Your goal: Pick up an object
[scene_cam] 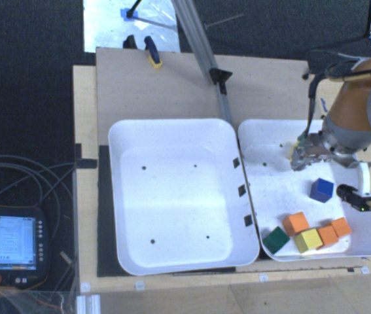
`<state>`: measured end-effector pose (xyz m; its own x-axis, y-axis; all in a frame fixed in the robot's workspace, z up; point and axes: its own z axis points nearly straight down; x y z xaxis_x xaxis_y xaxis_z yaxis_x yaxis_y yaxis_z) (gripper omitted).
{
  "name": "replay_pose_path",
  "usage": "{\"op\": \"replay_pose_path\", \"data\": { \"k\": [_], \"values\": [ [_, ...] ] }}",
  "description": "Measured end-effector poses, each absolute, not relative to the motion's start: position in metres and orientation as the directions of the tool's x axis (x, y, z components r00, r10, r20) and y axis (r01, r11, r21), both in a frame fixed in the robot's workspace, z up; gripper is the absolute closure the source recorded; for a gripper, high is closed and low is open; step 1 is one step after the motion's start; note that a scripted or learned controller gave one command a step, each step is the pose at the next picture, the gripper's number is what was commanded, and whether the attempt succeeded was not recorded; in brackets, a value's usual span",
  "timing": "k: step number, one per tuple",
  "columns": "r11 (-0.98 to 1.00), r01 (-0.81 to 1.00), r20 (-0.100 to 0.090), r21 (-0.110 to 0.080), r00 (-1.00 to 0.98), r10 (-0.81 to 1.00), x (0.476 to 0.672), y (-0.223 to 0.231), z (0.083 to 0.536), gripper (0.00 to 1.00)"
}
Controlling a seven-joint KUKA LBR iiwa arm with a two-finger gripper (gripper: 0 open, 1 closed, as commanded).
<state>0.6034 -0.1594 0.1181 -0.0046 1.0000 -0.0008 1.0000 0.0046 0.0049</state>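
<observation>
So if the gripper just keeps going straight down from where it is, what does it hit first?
Probably bare floor of the right white bin: the gripper points down there, with the blue cube off to one side. Depth is unclear.

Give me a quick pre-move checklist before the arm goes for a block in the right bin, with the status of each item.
1. Targets present: ok. The right bin holds a blue block, a green block, a yellow block and three orange blocks, one at.
2. An isolated target: ok. The blue block sits apart from the others.
3. Clustered blocks separable: not ok. Yellow and orange blocks touch along the near rim.
4. Gripper over the right bin: ok. It hangs up-left of the blue block.
5. Gripper free of any block: cannot tell.
6. Gripper aligned above a block: not ok. No block lies under it.
</observation>
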Motion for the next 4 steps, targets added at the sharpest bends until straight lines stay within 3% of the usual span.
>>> {"op": "replay_pose_path", "data": {
  "k": [1,2,4],
  "values": [
    [0.004,1.000,-0.002,0.009,-0.004,1.000,0.606,-0.164,0.183,1.00],
    [0.005,1.000,-0.001,0.006,-0.005,1.000,0.608,-0.164,0.214,1.00],
    [0.011,1.000,0.002,0.004,-0.011,1.000,0.619,-0.064,0.226,1.00]
  ]
}}
